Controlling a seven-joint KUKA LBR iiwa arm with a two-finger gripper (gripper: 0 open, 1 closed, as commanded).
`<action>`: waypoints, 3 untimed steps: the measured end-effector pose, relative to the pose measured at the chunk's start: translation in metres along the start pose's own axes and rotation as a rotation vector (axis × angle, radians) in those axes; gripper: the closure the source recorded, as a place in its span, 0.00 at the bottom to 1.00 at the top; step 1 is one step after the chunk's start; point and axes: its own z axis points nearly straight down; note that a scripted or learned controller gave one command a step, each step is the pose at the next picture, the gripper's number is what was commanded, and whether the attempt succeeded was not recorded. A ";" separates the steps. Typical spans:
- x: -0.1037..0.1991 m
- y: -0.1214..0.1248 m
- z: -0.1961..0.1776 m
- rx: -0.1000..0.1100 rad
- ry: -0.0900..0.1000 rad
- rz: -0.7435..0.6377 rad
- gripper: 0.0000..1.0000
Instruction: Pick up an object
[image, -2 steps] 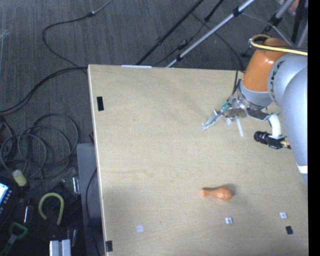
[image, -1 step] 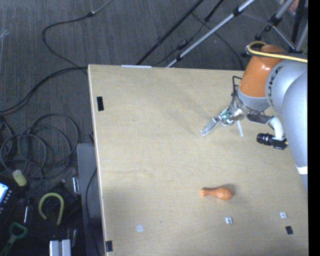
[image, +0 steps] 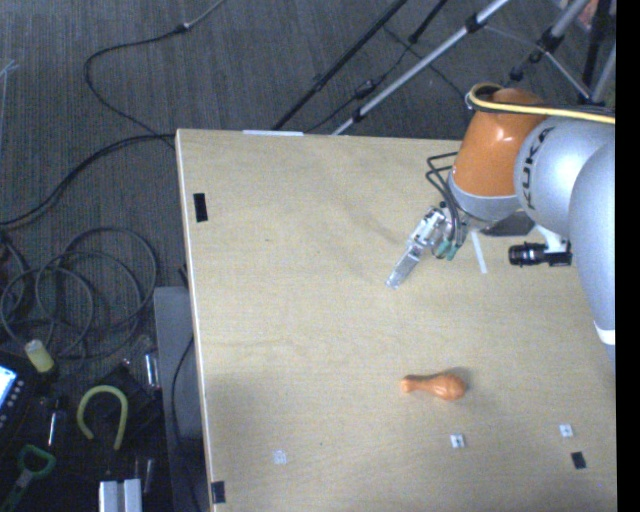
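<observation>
An orange, pear-shaped object (image: 436, 385) with a narrow neck pointing left lies on the tan bench top (image: 300, 330), toward the near right. My gripper (image: 397, 277) hangs well behind it, over the middle of the bench, slanting down to the left from the orange wrist band (image: 495, 150). Its fingers look drawn together into one slim tip, with nothing between them. A wide stretch of bare surface separates the gripper from the orange object.
Small black and white markers (image: 457, 440) dot the bench's near edge, and one black mark (image: 200, 207) sits at the far left. Cables and tools (image: 100, 410) lie on the floor left of the bench. Tripod legs (image: 420, 60) stand behind it.
</observation>
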 end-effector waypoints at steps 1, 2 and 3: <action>-0.009 -0.052 -0.078 0.002 -0.002 0.300 0.00; -0.041 -0.066 -0.026 0.004 -0.001 0.214 0.00; -0.039 -0.065 -0.001 0.001 -0.002 -0.091 0.00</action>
